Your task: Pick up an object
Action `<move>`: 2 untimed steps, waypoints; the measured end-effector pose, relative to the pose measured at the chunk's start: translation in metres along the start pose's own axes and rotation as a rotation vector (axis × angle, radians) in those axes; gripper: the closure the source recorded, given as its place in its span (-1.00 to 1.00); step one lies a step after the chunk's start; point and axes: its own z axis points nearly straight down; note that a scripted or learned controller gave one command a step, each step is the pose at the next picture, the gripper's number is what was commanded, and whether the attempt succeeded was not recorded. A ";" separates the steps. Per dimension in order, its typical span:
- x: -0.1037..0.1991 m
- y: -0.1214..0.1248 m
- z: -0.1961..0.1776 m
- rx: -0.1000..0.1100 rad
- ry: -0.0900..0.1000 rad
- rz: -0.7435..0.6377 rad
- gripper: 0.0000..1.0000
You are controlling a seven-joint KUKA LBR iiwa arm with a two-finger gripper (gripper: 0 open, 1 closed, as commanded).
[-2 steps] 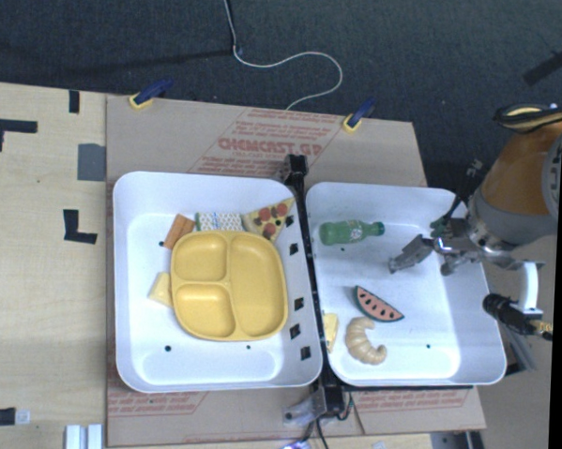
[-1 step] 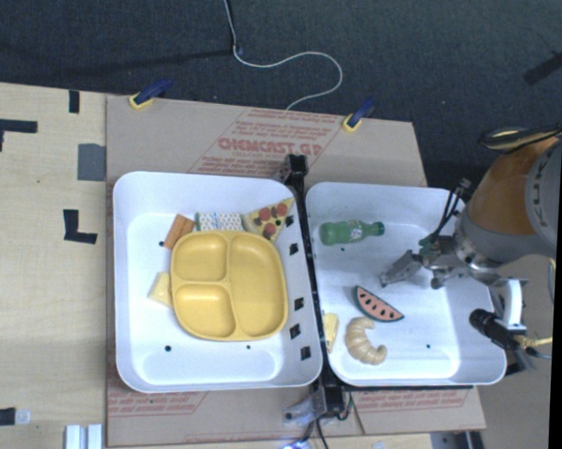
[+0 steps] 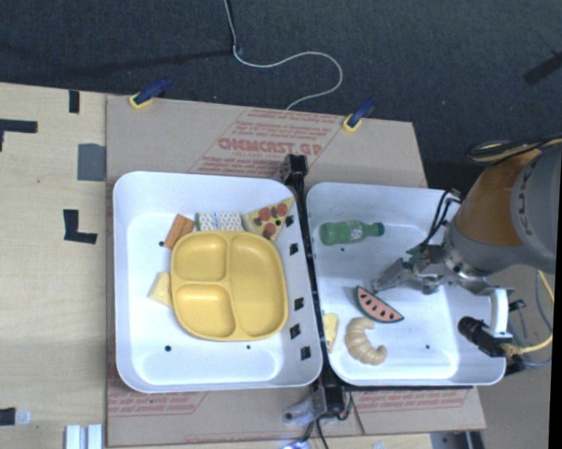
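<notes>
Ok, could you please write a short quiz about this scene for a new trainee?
1. True or false: the yellow divided plate lies in the left bin.
2. Which toy lies nearest the gripper? A green bottle B watermelon slice C croissant
3. Fill in: the pizza slice lies in the ____ bin.

Key: 1 true; 2 B; 3 left.

Yellow plate [image 3: 229,287]; green bottle [image 3: 350,233]; white bins [image 3: 129,258].
</notes>
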 end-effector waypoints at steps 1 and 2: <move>0.000 0.001 -0.012 -0.003 -0.001 0.000 1.00; -0.006 0.009 -0.065 -0.005 0.001 0.001 1.00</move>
